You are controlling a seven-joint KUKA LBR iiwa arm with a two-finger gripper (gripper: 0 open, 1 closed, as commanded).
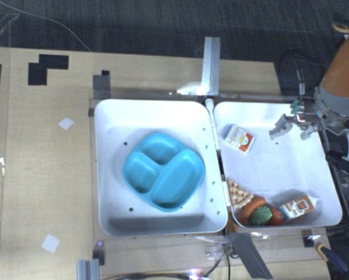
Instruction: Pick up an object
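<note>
Nearest to the camera, along the front wall of the right bin [331,185], lie several small things close together. At the bin's front right corner is a small juice carton [298,207], orange and white, lying on its side. Just beside it, to its left, is a toy strawberry [261,214] with green leaves on top, and it seems to touch an orange toy carrot [251,205]. Behind these, against the wall that divides the bins, is a pale waffle-like piece [237,193] with a dotted pattern.

More to the left, the left bin [113,156] holds a blue divided plate [164,171] with three compartments, which sits about in the middle of the bin's floor, slightly turned.

Farther back in the right bin, near the dividing wall, a second small carton [239,138], white with orange print, lies flat and well apart from the front group.

At the far right corner of this bin is the gripper [292,123], above the bin floor. I cannot tell if its fingers are wide or narrow, and nothing is seen between them. Behind it stands the orange band of the arm [343,74].
</note>
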